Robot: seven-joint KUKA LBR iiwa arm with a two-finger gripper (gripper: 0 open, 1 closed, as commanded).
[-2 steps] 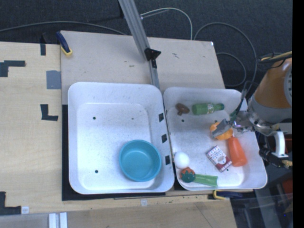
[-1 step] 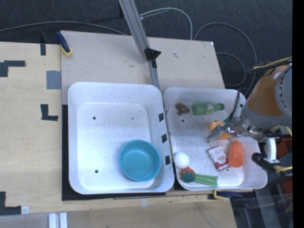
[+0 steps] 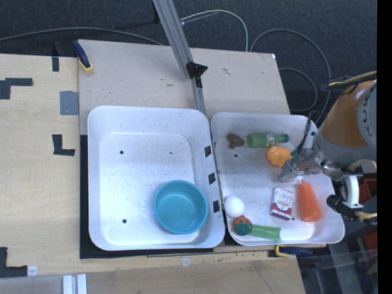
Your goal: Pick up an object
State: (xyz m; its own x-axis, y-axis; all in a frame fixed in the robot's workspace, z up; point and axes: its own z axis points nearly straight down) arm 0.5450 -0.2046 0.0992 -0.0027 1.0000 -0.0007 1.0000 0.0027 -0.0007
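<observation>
Camera view gives you the hand [image 3: 293,171] low in the right bin [image 3: 257,167], just beside the orange ball [image 3: 277,155]; you cannot tell its state. Around it lie a green bottle [image 3: 267,139], brown lump [image 3: 235,140], red carton [image 3: 282,203], orange bottle [image 3: 308,201] and white ball [image 3: 234,205]. The left bin [image 3: 147,139] carries a blue bowl [image 3: 180,207].

Robotics laboratory bench. Two shallow white bins [image 3: 150,118] sit side by side on a plywood board [image 3: 177,72], with tape marks on the benchtop left of the bins. A metal camera pole [image 3: 174,32] rises behind them, loose cables [image 3: 257,38] trail over dark carpet beyond, and an industrial arm [image 3: 349,124] reaches in from their right.
</observation>
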